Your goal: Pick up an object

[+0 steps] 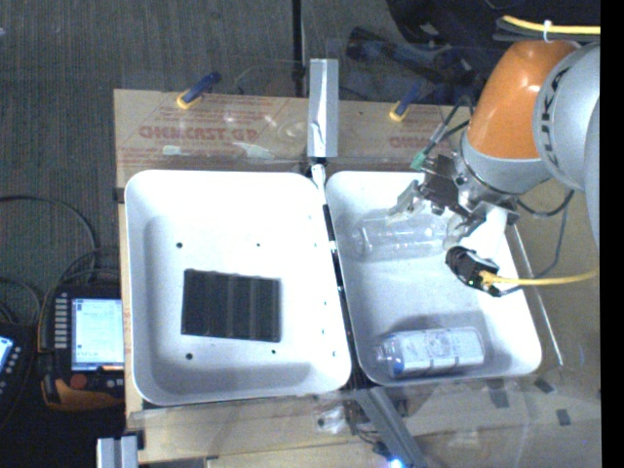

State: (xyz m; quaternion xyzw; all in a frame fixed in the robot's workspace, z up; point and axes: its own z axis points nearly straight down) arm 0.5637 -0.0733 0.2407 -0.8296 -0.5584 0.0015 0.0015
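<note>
arm (pixel 531 105): grey with orange band, reaches in from the right, hangs over the far part of the right bin
tool (pixel 436 211): low over the far half of the right bin, right at the clear bottle's right end
tool state: cannot tell; metal parts and glare on the clear plastic blend together
clear bottle (pixel 400 234): see-through plastic, lies on its side across the far half of the right bin, long axis running left-right, right end under or touching the tool; cannot tell which
held or not: cannot tell; bottle looks to rest on the bin floor
second bottle (pixel 432 349): clear with white label and bluish cap end, lies on its side at the near edge of the right bin, cap end pointing left, well apart from the tool
black plug (pixel 466 262): small dark connector on a yellow cable (pixel 546 279), hangs just right of the clear bottle, cable runs off right
right bin (pixel 517 305): shallow, white, holds both bottles
left bin (pixel 146 261): shallow, white, touches the right bin along the middle seam
black pad (pixel 232 305): flat dark ribbed rectangle, lies in the near-middle of the left bin, well apart from the tool
worktop (pixel 195 130): brown board under the bins, printed red lettering at the far side
clamps (pixel 198 89): blue and yellow, on the far edge of the worktop, one left and one right
handheld screen (pixel 96 331): lit display, left of the left bin, off the worktop
</note>
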